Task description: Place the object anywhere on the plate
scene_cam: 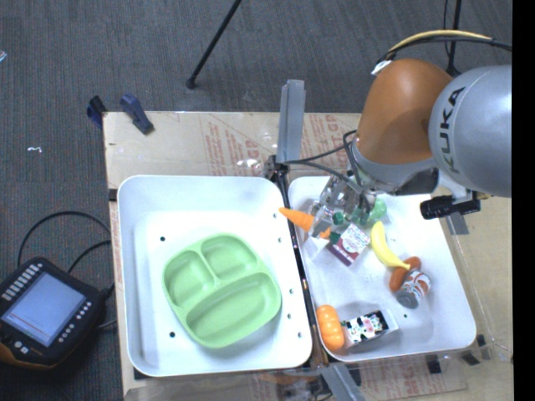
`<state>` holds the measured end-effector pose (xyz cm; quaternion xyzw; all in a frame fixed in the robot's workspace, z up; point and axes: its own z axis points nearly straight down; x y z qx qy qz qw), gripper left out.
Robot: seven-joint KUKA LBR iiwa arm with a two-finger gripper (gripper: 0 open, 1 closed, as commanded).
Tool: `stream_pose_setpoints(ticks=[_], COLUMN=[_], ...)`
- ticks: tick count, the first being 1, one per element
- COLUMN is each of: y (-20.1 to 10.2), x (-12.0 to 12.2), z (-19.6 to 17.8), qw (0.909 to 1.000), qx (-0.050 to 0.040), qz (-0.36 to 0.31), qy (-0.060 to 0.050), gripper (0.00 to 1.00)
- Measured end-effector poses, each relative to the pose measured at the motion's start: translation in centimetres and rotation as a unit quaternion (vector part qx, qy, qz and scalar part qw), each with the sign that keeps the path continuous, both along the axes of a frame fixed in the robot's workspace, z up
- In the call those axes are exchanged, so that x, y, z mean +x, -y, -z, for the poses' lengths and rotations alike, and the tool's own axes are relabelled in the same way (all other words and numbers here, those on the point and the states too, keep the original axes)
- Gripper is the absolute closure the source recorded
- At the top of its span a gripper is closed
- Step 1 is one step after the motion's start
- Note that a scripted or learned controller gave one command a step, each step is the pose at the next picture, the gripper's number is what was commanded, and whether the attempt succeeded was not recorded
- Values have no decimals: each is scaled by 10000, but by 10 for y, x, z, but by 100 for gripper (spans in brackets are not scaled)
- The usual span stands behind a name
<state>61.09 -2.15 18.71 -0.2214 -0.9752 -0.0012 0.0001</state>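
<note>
The tool point(338, 211) (grip state unreadable) hovers over the toy carrot point(297, 218); crowded neighbours risk a miss, leaving the green plate point(221, 301) bare.

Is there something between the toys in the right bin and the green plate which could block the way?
The raised rims where the two bins meet lie between the toys and the green plate. The orange carrot lies over that border. The gripper is down among the toys.

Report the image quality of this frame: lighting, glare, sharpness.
Camera view: even, soft overhead light; the white bins look bright, nearly washed out, with faint shadows. The arm's grey shell carries a mild sheen. The tool area is cluttered and slightly soft; the green plate is reasonably sharp.
</note>
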Motion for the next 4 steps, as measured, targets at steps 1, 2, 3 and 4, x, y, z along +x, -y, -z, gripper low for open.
stream_pose_setpoints(ticks=[1,2,3,4], y=[-67,-120,-152,-153], x=[-28,-30,-4,-4], z=[0,0,46,45], qw=[9956,9991,9929,9929], qx=[-10,-11,-14,-13], qz=[934,419,1191,1188], qy=[-18,-9,-14,-9], gripper=[100,100,100,0])
